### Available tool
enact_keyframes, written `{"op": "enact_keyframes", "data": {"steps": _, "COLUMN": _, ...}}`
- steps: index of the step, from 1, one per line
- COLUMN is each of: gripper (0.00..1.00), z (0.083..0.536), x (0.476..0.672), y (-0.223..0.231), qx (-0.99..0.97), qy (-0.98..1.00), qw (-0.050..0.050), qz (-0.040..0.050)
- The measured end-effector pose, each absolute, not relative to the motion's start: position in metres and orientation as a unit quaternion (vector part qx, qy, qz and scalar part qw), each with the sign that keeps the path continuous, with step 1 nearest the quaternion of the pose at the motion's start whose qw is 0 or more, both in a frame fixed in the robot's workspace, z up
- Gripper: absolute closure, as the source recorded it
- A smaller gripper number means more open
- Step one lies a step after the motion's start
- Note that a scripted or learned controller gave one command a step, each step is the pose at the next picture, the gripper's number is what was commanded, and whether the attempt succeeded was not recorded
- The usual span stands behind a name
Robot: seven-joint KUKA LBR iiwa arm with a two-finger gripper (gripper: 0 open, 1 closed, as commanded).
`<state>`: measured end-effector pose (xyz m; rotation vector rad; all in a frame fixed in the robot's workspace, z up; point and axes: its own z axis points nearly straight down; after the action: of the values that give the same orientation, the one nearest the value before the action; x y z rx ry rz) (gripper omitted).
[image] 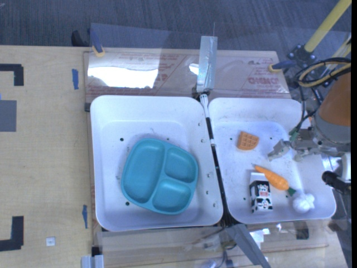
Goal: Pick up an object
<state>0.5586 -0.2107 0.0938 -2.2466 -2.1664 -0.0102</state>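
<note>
1. Setting: a pale wooden counter [44, 149] with black and blue tape marks, bearing two shallow white bins side by side, a clear plastic sheet [134, 71] behind them.
2. Right bin [223, 166]: holds four small things, listed next.
3. Toy carrot [271, 177]: orange with a green end, lying at a slant near the middle of the right bin, its green end pointing toward the near right corner.
4. Small carton [260, 193]: white with black marks, upright or nearly so, just beside the carrot on its near side.
5. Waffle [247, 140]: orange, square-patterned, flat on the bin floor, farther back and apart from the carrot.
6. White ball [304, 203]: fluffy-looking, in the near right corner, close to the carrot's green end.
7. Jaws [284, 148]: grey metal, low over the right part of the right bin, between the waffle and the bin's right wall, above the carrot. Whether they are spread or closed cannot be told; nothing is seen between them.
8. Arm [334, 116]: grey with an orange band, entering from the right with cables.
9. Left bin [106, 121]: holds a blue divided plate [159, 175] with three compartments.
</note>
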Motion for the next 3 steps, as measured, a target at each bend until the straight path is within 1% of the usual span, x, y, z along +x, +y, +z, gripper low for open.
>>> {"op": "enact_keyframes", "data": {"steps": 1, "gripper": 0.00, "z": 0.090, "x": 0.557, "y": -0.203, "qx": -0.786, "qy": -0.618, "qw": 0.001, "qz": -0.0110}}
{"op": "enact_keyframes", "data": {"steps": 2, "gripper": 0.00, "z": 0.090, "x": 0.556, "y": -0.197, "qx": -0.825, "qy": -0.566, "qw": -0.001, "qz": -0.0088}}
{"op": "enact_keyframes", "data": {"steps": 3, "gripper": 0.00, "z": 0.139, "x": 0.495, "y": -0.178, "qx": -0.748, "qy": -0.664, "qw": 0.003, "qz": 0.0013}}
